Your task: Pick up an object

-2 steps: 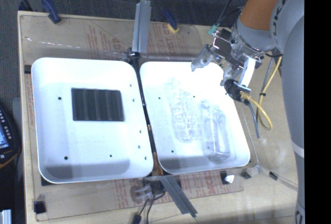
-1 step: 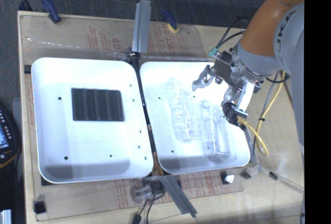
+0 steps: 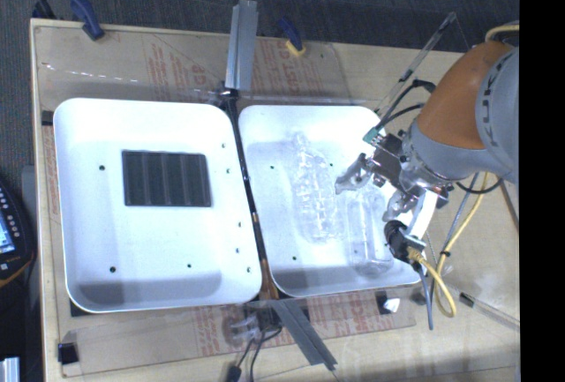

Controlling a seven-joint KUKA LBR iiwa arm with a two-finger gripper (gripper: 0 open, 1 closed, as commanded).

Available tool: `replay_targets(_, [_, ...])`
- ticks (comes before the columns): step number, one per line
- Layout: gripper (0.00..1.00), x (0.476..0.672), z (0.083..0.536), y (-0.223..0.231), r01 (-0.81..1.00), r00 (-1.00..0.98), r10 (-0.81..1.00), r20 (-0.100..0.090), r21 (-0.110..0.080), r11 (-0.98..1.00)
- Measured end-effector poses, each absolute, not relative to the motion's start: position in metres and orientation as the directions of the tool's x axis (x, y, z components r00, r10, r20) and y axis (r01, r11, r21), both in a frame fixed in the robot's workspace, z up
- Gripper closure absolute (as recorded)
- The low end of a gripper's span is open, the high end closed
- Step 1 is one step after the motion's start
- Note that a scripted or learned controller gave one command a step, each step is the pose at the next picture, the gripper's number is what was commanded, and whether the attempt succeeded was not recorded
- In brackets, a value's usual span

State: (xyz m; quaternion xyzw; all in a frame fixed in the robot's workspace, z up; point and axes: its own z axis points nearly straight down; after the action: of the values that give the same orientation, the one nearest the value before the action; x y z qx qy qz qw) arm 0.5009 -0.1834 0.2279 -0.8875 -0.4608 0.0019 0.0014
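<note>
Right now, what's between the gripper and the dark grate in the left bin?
In the camera view, clear plastic bottles and the bins' rims lie between the gripper and the grate.
</note>
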Motion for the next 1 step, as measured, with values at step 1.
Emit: replay_targets(1, [0.00, 0.4815, 0.2241, -0.1520, 0.509, 0.861, 0.509, -0.004, -0.007, -0.861])
